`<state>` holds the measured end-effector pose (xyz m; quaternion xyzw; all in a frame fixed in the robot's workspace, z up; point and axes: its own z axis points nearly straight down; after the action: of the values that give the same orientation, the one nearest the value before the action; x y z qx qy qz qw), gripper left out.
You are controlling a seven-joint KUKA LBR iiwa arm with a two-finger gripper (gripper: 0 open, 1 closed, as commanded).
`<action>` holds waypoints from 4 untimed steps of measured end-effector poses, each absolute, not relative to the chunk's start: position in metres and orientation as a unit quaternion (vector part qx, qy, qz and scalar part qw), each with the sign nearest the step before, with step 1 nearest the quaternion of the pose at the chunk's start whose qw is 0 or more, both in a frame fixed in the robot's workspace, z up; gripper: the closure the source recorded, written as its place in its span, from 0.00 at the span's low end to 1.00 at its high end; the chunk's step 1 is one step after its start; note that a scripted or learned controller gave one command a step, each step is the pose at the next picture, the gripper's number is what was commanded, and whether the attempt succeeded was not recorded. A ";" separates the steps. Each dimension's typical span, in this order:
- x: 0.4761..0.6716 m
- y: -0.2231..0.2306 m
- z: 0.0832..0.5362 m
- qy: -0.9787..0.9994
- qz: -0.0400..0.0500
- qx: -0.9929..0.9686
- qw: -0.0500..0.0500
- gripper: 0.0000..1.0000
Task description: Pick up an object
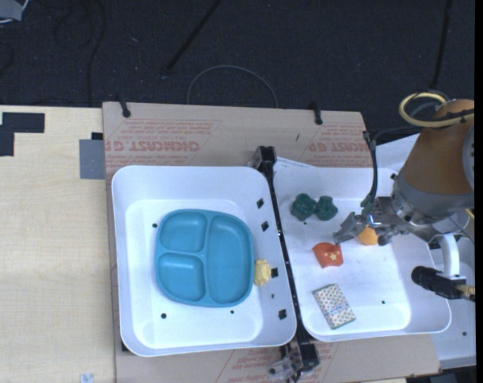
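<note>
Gripper (367,231) fingers are sitting apart around a small orange ball (370,235), which looks light, hard and slippery, so squeezing its middle seems best.

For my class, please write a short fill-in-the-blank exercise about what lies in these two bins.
1. The blue divided plate lies in the ___ bin.
2. The small red block lies in the ___ bin.
3. The green object lies ___ the camera than the patterned packet.
4. The pincer hovers over the ___ bin.

Missing words: left; right; farther from; right

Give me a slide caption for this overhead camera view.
Arm's pincer hovers at an orange object in the right bin; blue divided plate in left bin.
</note>
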<state>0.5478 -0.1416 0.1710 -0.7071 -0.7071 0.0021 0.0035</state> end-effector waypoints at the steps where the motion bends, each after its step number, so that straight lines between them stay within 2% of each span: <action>1: 0.553 -0.143 0.110 -0.707 0.001 -0.708 0.003 0.00; 2: 0.554 -0.145 0.123 -0.705 0.001 -0.709 0.002 1.00; 3: 0.544 -0.144 0.171 -0.705 0.000 -0.709 0.000 1.00; 4: 0.545 -0.145 0.210 -0.708 0.000 -0.707 0.000 1.00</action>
<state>0.5448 -0.1450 0.2095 -0.7066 -0.7076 -0.0002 -0.0002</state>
